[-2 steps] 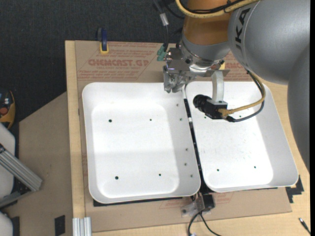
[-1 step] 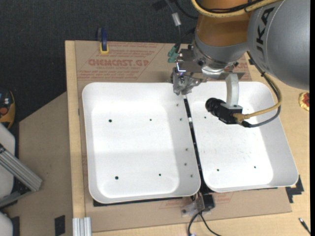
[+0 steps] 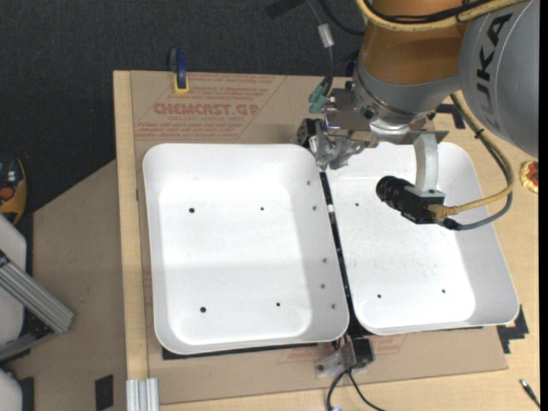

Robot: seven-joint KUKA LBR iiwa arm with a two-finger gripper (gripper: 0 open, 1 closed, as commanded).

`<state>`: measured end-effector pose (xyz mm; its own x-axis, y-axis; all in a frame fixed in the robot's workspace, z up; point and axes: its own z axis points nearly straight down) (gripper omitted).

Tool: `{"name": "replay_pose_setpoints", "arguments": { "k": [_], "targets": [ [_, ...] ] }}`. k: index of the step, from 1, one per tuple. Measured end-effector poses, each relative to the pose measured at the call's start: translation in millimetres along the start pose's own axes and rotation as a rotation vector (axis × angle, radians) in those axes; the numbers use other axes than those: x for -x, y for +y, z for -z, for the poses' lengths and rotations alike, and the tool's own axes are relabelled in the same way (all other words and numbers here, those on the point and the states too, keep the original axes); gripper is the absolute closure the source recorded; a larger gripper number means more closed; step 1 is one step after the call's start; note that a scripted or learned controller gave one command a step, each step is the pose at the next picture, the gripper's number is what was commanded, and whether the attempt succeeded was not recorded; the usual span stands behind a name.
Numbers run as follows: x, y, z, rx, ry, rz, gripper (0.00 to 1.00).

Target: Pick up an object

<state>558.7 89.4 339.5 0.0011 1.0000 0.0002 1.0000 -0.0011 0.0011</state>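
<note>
Claw [image 3: 330, 148] sits low over the back corner of the right bin [image 3: 428, 306], close to the seam between the two bins, at about twelve o'clock from the bench's middle. Its tips are lost in the clutter of metal and cable under the wrist, so how far it is open, and whether it has hold of anything, I cannot tell. No loose object to pick is plain in either bin; the left bin [image 3: 223, 315] shows bare white floor with small dark dots, and the black part [image 3: 407, 199] at three o'clock from the claw seems to be fixed to the arm. To do this step well, it should rise straight up, clear of the rim, before any sideways move
</note>
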Motion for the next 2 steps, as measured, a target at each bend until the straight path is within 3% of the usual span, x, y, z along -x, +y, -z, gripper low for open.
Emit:
{"name": "replay_pose_setpoints", "arguments": {
  "k": [1, 2],
  "targets": [
    [10.3, -12.0, 30.8, 0.003, 0.000, 0.000, 1.00],
    [-0.9, 38.6, -44.4, -0.003, 0.000, 0.001, 1.00]
  ]
}}
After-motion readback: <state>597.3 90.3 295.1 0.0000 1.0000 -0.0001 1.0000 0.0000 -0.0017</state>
